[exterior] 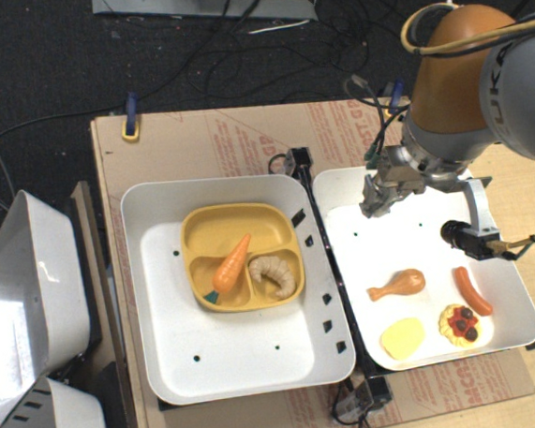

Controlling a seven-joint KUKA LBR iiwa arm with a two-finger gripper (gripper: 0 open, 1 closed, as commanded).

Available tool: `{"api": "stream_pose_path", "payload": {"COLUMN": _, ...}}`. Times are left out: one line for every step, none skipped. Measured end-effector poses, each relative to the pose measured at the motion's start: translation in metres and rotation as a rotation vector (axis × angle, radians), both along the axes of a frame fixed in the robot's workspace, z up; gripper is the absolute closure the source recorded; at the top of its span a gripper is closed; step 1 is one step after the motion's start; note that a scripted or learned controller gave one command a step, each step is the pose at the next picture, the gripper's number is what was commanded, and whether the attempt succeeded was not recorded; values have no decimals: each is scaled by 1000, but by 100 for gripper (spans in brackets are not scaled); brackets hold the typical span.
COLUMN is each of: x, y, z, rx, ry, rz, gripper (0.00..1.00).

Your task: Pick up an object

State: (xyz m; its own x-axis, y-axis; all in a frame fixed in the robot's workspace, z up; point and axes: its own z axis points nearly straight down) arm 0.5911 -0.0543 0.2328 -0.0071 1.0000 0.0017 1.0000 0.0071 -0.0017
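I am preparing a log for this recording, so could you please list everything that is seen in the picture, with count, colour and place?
shallow white plastic bins: 2, white, side by side on the bench
yellow divided plastic plate: 1, yellow, in the left bin
orange toy carrot: 1, orange, on the plate, lower-left compartment
pale toy shrimp: 1, cream, on the plate, lower-right compartment
brown toy chicken drumstick: 1, brown, in the right bin
red toy sausage: 1, red, right bin, near the right wall
flat yellow toy disc: 1, yellow, right bin, front
small yellow tart with red topping: 1, right bin, front right
arm's gripper: 1, grey, above the right bin's back part
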Motion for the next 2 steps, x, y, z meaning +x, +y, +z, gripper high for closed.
{"api": "stream_pose_path", "payload": {"x": -9, "y": 57, "z": -4, "rx": 0, "ry": 1, "rz": 2, "gripper": 100}}
{"api": "stream_pose_path", "payload": {"x": -29, "y": 108, "z": -13, "rx": 0, "ry": 2, "rz": 1, "gripper": 100}}
